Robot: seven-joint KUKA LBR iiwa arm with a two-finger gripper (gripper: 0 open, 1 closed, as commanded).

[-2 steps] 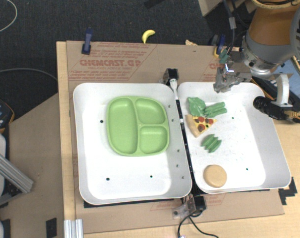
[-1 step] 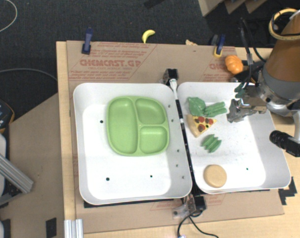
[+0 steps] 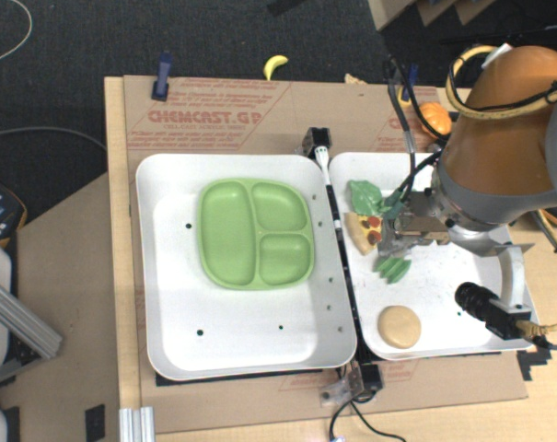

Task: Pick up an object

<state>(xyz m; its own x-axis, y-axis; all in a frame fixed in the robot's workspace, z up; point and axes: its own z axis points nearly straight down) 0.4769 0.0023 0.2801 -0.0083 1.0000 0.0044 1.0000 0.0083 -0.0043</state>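
View from above of a cardboard-covered desk (image 3: pixel 214 127) with two shallow white bins side by side. The left bin (image 3: pixel 168 320) holds a pale green divided plate (image 3: pixel 257 233) with three compartments, lying flat near the bin's middle. The right bin (image 3: pixel 444 339) holds several small items. A crinkled green leafy piece (image 3: pixel 363 194) lies near the bin's far left. Just below it is a pizza slice toy (image 3: pixel 361 231), tan with red spots. A smaller green piece (image 3: pixel 393 268) lies a little nearer the camera, and a round tan bun (image 3: pixel 400 326) sits near the front edge, well apart from the others. The grey arm (image 3: pixel 499 191), with its broad orange band (image 3: pixel 513 109), reaches in from the right over the right bin. Its end effector (image 3: pixel 405 231) hangs low beside the pizza slice toy and the two green pieces, between them and the arm's body. Whether the end effector is apart or together cannot be told from this angle, and no item is visibly clamped in it. On the dark floor beyond the desk lies a yellow banana (image 3: pixel 275 64), and a blue clip (image 3: pixel 161 77) sits at the cardboard's far left corner.
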